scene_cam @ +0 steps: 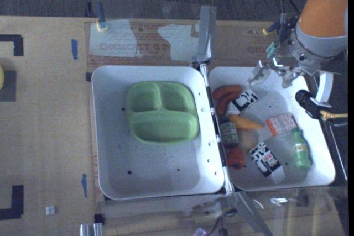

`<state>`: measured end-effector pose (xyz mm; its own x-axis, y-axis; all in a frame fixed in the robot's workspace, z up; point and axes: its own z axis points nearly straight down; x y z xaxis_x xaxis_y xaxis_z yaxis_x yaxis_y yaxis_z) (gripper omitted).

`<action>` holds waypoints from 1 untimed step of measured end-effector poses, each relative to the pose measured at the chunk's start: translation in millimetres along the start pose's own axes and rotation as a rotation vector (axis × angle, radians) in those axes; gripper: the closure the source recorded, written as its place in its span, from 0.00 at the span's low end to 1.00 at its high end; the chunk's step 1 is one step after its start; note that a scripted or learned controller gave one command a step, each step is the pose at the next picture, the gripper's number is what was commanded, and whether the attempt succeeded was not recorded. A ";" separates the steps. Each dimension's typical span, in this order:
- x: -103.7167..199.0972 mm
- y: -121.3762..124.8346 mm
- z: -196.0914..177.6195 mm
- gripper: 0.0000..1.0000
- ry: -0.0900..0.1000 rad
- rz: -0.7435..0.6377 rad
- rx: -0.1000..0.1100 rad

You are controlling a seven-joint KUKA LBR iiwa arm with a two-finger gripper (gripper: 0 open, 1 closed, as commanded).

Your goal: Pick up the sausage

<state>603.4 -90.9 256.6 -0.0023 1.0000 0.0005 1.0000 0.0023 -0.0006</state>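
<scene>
Gripper (pixel 272 70) is hovering over the right white bin's (pixel 326 174) far edge, its two metal fingers spread and grasping nothing. I'm judging this as the approach: the reddish-brown curved sausage (pixel 225 92) is lying by the divider, so I'm needing a leftward shift, then descent.

Matt green plastic tray (pixel 162 113); smooth white plastic bins (pixel 110 163); glossy reddish sausage (pixel 225 92); bare wooden bench (pixel 44 135)
</scene>
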 end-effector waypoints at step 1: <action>50.2 22.2 71.7 0.00 0.000 -0.114 0.000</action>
<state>625.3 -40.6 184.9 -0.1165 0.9932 0.0006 0.9932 0.1165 -0.0010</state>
